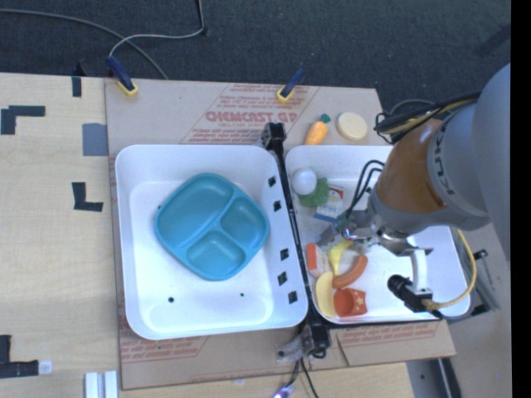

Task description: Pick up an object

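Observation:
The right bin holds several toy foods. A white ball and a green piece lie at its far left, by a small printed packet. Nearer the front lie an orange stick, a yellow banana, a brown sausage, a red piece and a yellow slice. My gripper hangs low in this bin, just above the banana and sausage, below the arm's orange band. Nothing visibly sits in it.
The left bin bears a blue divided plate. Behind the right bin, on the cardboard, lie a small orange carrot toy and a cream disc. A black divider runs between the bins. Cables loop beside the wrist.

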Controlling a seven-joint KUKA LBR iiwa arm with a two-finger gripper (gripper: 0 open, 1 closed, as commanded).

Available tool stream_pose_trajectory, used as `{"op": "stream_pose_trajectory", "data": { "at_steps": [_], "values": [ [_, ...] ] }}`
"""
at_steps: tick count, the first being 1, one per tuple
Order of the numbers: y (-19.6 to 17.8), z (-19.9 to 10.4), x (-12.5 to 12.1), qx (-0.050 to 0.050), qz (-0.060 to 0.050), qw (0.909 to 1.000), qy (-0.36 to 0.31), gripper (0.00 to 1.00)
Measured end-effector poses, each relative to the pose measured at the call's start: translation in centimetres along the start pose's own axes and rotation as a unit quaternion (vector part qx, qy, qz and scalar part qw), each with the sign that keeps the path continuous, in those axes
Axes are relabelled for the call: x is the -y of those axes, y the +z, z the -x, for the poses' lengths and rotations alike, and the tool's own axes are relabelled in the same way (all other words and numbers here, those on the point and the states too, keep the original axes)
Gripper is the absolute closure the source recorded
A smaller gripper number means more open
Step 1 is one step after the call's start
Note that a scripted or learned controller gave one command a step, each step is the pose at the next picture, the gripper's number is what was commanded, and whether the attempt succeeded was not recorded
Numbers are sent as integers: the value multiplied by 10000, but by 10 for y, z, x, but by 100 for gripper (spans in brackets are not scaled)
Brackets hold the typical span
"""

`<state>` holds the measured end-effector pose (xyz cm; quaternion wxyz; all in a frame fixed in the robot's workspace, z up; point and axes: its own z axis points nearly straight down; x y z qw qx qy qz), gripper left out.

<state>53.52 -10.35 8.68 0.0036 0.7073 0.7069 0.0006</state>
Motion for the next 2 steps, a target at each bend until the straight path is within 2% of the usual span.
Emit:
{"op": "stream_pose_trajectory", "data": {
  "at_steps": [1,2],
  "values": [
    [-10,0,-1,-6,5,10000,-1,100],
    [-98,-54,-59,-23,-28,10000,-16,100]
  ]
}}
